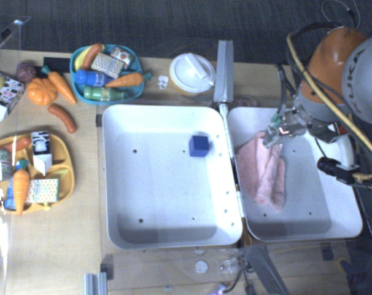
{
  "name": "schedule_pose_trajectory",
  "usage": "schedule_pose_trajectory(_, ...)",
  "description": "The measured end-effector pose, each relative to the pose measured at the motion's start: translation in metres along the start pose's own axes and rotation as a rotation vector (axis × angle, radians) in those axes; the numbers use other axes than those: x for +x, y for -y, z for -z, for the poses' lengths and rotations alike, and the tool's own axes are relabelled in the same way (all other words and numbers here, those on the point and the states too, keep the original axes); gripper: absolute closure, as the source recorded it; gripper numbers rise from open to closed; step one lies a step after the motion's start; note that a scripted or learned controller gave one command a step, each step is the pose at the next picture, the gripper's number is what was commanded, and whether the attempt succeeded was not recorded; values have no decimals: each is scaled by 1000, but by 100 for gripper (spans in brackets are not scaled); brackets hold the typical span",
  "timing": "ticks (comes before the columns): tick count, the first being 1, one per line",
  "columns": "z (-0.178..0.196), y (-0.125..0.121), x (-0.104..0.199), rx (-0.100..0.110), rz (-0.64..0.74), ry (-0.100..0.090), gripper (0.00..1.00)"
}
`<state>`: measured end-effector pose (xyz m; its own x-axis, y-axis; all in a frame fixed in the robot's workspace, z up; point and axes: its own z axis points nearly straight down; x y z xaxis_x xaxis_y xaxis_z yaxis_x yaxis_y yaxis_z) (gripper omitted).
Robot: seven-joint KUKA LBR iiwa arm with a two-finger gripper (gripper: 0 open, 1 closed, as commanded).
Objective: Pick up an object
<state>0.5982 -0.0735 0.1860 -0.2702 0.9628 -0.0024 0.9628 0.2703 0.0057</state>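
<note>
Pincer (278, 129) over the pink cloth (264, 171), right bin (309, 226)

We see the soft, rumpled cloth lying limp against that bin's left wall, its top edge at the pincer, though we cannot tell whether the pincer is apart or together. Left of the cloth, a hard blue cube (199, 145) sits in the left bin (155, 220).

Pink cloth (263, 172) crumpled in right bin; blue cube (199, 145), seemingly upright, in left bin
</note>
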Motion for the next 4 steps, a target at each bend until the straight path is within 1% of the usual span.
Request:
schedule_pose_trajectory(1,0,0,0,1,0,0,0)
schedule_pose_trajectory(2,-95,-5,-54,1,-63,1,0)
schedule_pose_trajectory(3,-95,-5,-54,1,-62,0,0)
schedule_pose_trajectory(4,-84,-7,-53,-2,-56,2,100)
